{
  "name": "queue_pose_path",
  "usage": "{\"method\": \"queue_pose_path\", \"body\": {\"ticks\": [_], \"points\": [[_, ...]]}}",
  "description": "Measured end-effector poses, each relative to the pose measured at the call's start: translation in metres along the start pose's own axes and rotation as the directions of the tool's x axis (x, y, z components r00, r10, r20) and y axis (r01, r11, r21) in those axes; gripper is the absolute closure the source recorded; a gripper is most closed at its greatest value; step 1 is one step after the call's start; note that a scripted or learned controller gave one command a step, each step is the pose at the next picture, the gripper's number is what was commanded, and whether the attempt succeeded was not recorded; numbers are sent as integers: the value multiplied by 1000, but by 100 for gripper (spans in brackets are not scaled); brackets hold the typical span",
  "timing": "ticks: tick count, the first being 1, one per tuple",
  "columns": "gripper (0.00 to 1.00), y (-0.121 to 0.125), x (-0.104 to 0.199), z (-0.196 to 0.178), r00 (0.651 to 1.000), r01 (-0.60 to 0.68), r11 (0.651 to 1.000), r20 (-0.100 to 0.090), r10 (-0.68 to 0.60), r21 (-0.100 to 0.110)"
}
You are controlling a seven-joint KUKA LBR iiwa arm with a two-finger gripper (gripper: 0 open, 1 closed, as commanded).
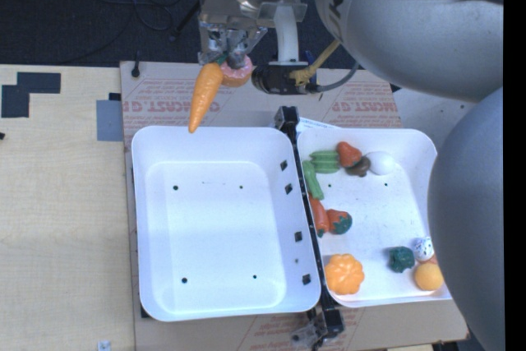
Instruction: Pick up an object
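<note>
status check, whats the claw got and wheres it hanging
Claw shut on toy carrot, raised above left bin's far rim. Carrot hangs tip down. Other toys sit in right bin. Nothing in the way.

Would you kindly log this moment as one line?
gripper: shut on orange plastic carrot | carrot: lifted, hanging above left white bin rear rim

The left bin (156, 177) offers a bare white floor, open to approach from above everywhere inside its walls. The right bin (415, 145) is crowded round its edge: green pods (316, 168), a red piece (348, 152) and a white ball (380, 163) at 11 to 12 o'clock, a red-and-green piece (329, 219) at 9, an orange pumpkin (343, 274) at 7, and a dark green lump (401, 259) with an orange ball (427, 276) at 5. Only its middle floor lies free, while the black divider clamps (296, 201) stand between the bins.
</note>
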State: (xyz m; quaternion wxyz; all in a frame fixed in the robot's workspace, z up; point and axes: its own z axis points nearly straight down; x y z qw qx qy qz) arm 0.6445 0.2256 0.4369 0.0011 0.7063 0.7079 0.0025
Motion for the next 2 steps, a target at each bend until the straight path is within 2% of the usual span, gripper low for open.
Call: {"method": "queue_pose_path", "body": {"ticks": [1, 2], "points": [[100, -30, -6, -107, 1000, 0, 1000, 0, 0, 2], [100, -75, 2, 70, 1000, -2, 1000, 9, 2, 26]]}}
